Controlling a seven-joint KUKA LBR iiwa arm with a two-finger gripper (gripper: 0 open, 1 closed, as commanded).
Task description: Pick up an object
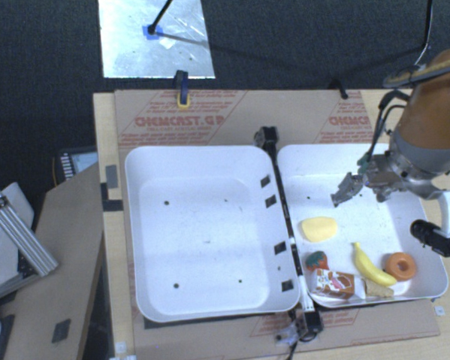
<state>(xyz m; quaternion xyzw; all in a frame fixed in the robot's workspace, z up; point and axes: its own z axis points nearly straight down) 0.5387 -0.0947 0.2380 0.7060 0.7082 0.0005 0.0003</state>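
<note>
Objects for picking all lie in the right bin [418, 203], gathered toward its near edge. Taking the yellow lump [318, 228] as the mark: it sits alone on the bin floor, a little right of the divider between the two bins. Nearer the camera from the lump, close to the bin's near left corner, lie a small red and green piece [315, 260] and, touching it on the near side, an orange packet [336, 284]. Right of the lump and nearer the camera lies a banana [370, 264], slanting, with an orange ring [400, 265] just beside its far end on the right. A pale flat piece [379, 289] lies under the banana's near end.

Gripper [346, 191] hangs above and to the right of the lump, over bare floor in the far half of the bin, with nothing seen between its fingers; whether they stand apart or together I cannot tell. The arm [429, 127] reaches in behind it from the right, with nothing between the gripper and the lump.

Left of the lump, across the divider, is the left bin [142, 172]. Both bins rest on a cardboard sheet [207, 118].
</note>
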